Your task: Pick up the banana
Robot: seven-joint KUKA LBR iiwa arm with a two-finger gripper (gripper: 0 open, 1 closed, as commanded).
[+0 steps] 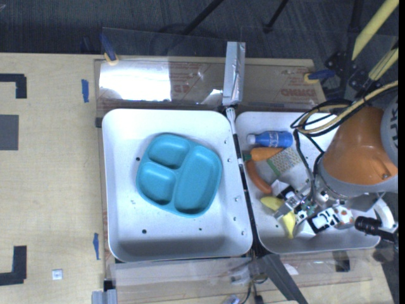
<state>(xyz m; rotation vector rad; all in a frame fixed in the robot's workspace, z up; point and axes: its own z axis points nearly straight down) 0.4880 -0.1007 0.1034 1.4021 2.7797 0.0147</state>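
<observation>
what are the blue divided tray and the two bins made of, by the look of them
Blue divided tray: likely molded plastic, uniform color, soft sheen, rounded compartments. Left bin and right bin: probably white plastic or coated metal, smooth, semi-gloss, with rounded corners; the look leaves it open.

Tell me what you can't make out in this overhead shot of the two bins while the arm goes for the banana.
- Banana: two yellow bits show in the right bin; the gripper covers the middle, so a grasp can't be judged.
- Gripper: small, cluttered and shadowed by the arm.
- Orange item and bottle: too small to identify; label unreadable.
- Right bin's right side: hidden under the arm's orange band.
</observation>
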